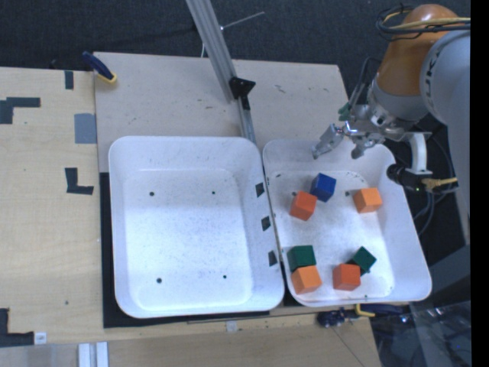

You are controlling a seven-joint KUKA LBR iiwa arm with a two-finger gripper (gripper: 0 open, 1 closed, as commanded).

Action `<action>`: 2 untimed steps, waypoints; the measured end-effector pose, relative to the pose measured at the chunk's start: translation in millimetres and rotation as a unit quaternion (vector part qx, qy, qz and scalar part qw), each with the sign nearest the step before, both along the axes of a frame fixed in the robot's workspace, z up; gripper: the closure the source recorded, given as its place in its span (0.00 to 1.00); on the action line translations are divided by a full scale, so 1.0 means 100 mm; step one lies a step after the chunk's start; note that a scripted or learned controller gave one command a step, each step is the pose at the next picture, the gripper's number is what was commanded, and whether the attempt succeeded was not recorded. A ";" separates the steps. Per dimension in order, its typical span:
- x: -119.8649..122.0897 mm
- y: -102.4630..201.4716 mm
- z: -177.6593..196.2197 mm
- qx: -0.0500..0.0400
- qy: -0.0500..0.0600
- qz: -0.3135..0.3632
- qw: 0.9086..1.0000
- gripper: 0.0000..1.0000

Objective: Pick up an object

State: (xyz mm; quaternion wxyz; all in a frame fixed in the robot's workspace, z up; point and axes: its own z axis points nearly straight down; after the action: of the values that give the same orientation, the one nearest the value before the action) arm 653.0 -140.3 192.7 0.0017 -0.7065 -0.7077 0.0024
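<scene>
The gripper (pixel 339 145) hangs above the far rim of the right bin (pixel 405 228), its two fingers spread apart with nothing between them. Taking the blue cube (pixel 324 186) as the landmark, the gripper sits beyond it toward the far edge and well above the bin floor, as best the slanted view allows; its true height is hard to judge. Touching or just beside the blue cube, on its near left, lies an orange-red cube (pixel 303 205). To the blue cube's right, apart from it, is an orange cube (pixel 367 199). Nearer the camera than the blue cube are a dark green cube (pixel 301 256) stacked against another orange cube (pixel 307 278), then a red-orange cube (pixel 346 276) with a small green cube (pixel 364 259) pressed to it. Left of all these, the left bin (pixel 122 205) holds no blocks. Any of the cubes would serve as the object. The risk is crowding: a descent on the blue cube could land a finger on its neighbour and shove both aside, and a closure on either paired cluster could catch two blocks or pinch a corner and slip.
</scene>
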 end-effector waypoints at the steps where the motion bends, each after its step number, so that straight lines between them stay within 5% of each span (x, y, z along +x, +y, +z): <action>1: -0.07 -0.05 -0.62 0.000 0.001 0.000 1.000 0.00; 2: -0.04 -0.04 -0.48 0.000 -0.002 0.001 1.000 1.00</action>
State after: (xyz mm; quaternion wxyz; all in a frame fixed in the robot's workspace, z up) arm 648.6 -144.5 144.9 0.0006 -0.7058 -0.7084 0.0009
